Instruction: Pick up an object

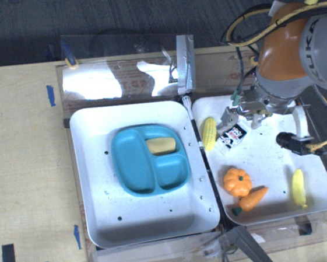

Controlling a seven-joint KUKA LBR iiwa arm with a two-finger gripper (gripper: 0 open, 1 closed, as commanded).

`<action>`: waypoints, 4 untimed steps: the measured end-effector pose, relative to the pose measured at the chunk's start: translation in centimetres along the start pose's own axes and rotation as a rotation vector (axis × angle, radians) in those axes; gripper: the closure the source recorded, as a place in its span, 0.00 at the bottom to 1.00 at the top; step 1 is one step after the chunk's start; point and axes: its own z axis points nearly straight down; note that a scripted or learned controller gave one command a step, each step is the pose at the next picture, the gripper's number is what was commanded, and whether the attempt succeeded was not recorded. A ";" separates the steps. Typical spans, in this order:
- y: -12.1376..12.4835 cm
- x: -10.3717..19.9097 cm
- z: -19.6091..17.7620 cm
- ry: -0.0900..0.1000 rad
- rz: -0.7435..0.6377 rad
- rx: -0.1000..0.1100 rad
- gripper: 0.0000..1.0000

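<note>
Claw (239, 115) above right bin (321, 200), near corn (209, 133).

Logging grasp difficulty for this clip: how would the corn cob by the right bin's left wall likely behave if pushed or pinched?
The corn cob looks rounded and elongated, so a sideways push would probably roll it. It lies against the right bin wall, which may crowd one finger. Its bumpy surface probably grips fairly well.

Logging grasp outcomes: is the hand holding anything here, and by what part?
Cannot be told. The hand sits low in the right bin, over a small black-and-white item beside the corn, but no hold on it is visible.
</note>
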 end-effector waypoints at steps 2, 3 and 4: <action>1.7 -2.8 7.8 -0.003 0.055 -0.017 1.00; -2.2 -0.2 -3.2 -0.001 0.190 -0.017 1.00; -2.2 -0.1 -3.9 -0.002 0.189 -0.014 1.00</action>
